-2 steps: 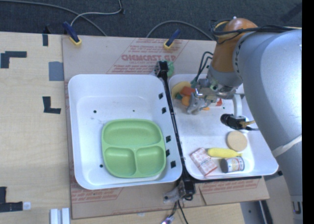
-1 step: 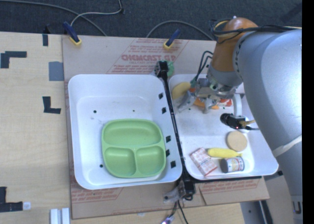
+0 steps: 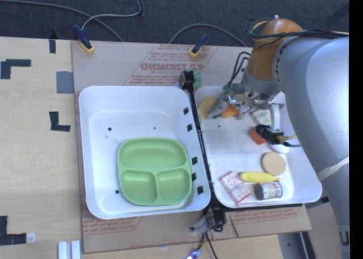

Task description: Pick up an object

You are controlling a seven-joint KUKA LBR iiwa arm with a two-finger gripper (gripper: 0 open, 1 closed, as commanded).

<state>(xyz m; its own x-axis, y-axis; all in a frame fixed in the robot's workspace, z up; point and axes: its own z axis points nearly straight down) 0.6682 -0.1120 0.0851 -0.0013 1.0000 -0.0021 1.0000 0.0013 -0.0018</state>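
Overhead, metal gripper (image 3: 229, 103) grip state unclear, smooth green sectioned plate (image 3: 153, 171), round tan disc (image 3: 274, 164)

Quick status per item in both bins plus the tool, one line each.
tool: low in the right bin's far left corner, grip not readable
green divided plate: flat, upright in left bin
yellow piece: at the far left corner, beside the tool
round tan disc: lying flat
yellow banana-like piece: on its side
small jar: tipped on its side
red-and-white packet: lying flat, near front rim
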